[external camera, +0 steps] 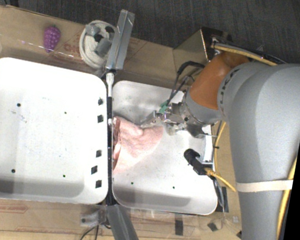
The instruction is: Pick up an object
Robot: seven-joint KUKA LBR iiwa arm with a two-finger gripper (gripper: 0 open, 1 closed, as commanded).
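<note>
1. Pincer [159,118] sits low in the right bin [153,200], at the end of the grey arm [264,125] with its orange band; whether it is released or clenched on anything I cannot tell, since the wrist hardware hides that part.
2. Pink cloth [135,140] lies just below and to the left of the pincer in the camera view, its upper edge seemingly touching or almost under the pincer tip. That small offset is what the coming move turns on, in my judgement.
3. Cloth's long axis runs from beside the pincer away toward the divider between the bins; its far edge is bunched against that wall.
4. Cloth looks pale pink, soft and crumpled, lying flat with loose folds.
5. Farther off, the left bin [39,126] lies across the divider.
6. Farthest, a purple object [51,37] rests on the counter [23,22], well apart from the pincer.
</note>
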